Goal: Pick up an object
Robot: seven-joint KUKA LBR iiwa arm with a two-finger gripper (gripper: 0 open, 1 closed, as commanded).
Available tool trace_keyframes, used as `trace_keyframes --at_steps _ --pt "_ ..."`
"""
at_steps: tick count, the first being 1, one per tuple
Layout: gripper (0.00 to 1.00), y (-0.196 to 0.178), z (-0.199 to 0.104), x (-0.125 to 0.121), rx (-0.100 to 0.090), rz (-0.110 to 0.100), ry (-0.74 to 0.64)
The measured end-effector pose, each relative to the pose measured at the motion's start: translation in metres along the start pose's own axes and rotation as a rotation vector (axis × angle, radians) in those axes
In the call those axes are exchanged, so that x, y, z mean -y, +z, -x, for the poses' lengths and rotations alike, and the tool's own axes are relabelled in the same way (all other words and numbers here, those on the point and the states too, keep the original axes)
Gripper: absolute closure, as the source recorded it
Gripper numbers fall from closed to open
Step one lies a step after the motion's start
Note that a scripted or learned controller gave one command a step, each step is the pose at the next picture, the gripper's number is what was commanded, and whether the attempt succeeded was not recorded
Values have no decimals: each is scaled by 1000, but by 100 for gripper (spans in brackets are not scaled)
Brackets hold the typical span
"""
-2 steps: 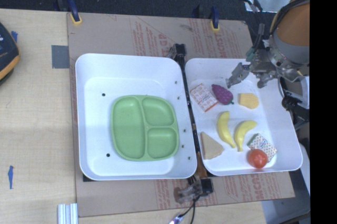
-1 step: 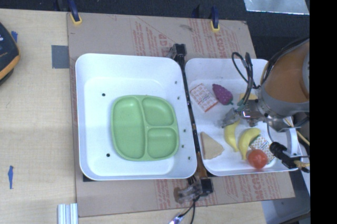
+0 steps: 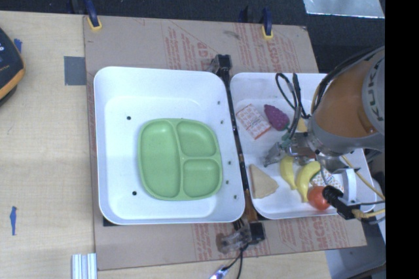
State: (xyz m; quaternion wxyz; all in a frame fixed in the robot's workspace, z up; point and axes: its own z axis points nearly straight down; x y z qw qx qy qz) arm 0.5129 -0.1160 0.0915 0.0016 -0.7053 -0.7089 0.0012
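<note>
The tool [image 3: 283,152] hangs low inside the right bin [image 3: 258,82], under the grey wrist and the orange-banded arm [image 3: 344,107] that reaches in from the right. Whether it is spread or pressed together cannot be told, since the wrist hides most of it. Just right of the tool lie two yellow bananas [image 3: 298,174], with a red tomato [image 3: 318,198] beyond them toward the bin's near corner. A tan wedge [image 3: 262,182] rests just below and left of the tool. Above it sit a purple piece [image 3: 276,116] and a red-printed packet [image 3: 252,120]. Well to the left, the other bin [image 3: 111,140] holds a green divided plate [image 3: 179,158].
</note>
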Motion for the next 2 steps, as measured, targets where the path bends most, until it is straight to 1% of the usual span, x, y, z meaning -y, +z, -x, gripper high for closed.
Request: trace_keyframes --at_steps 1,2 --pt "100 -10 1 0 1 -2 -4" --pt "100 -145 -62 2 0 1 0"
